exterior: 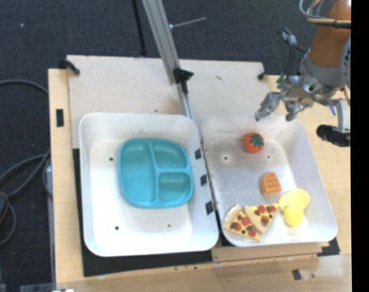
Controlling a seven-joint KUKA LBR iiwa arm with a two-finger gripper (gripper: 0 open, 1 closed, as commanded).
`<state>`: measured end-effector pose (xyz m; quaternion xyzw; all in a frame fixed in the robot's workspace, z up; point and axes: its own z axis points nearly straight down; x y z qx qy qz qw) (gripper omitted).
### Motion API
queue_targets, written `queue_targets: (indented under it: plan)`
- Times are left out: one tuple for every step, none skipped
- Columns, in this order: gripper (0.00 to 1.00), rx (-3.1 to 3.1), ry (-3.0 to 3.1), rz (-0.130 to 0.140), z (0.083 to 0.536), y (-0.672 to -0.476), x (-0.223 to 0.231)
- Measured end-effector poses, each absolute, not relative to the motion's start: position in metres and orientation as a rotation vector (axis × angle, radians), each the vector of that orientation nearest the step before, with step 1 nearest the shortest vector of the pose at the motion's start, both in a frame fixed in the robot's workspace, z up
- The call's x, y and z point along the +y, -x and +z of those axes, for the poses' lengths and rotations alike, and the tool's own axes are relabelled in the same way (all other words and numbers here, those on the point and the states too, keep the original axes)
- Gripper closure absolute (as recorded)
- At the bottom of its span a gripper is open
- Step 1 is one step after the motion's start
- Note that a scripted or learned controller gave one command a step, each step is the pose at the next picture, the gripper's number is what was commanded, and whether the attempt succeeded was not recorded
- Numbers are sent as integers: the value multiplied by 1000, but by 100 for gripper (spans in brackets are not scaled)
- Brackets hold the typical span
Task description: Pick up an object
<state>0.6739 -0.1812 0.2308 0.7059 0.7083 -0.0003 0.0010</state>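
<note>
Hovering at about one o'clock of the right bin (312, 163), above its far rim, the end effector (276, 108) has its two fingers spread apart with nothing between them. Four toy foods lie in that bin. A small red tomato (253, 142) sits nearest, toward the bin's twelve o'clock, well apart from the others. An orange biscuit-like piece (270, 183) lies near the middle, and at six o'clock a pizza slice (251, 219) rests just beside a yellow piece (294, 207) at five o'clock. In the left bin (96, 163) lies a blue divided plate (155, 173).

The tomato looks the likeliest pick: close to the fingers and clear on every side. It appears to be hard, light plastic, so weight should not matter, but a smooth round body could squirt out of a pinch. Closing across its widest part, centred, would suit best. The pizza slice lies flat and thin, offering little to grip except its edges, and its neighbour crowds it. The biscuit piece seems stiff and blocky, a fair second choice.
</note>
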Motion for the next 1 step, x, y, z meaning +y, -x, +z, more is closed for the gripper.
queue_targets:
  plan:
    - [0,2225,-2215,-2,231,-674,-181]
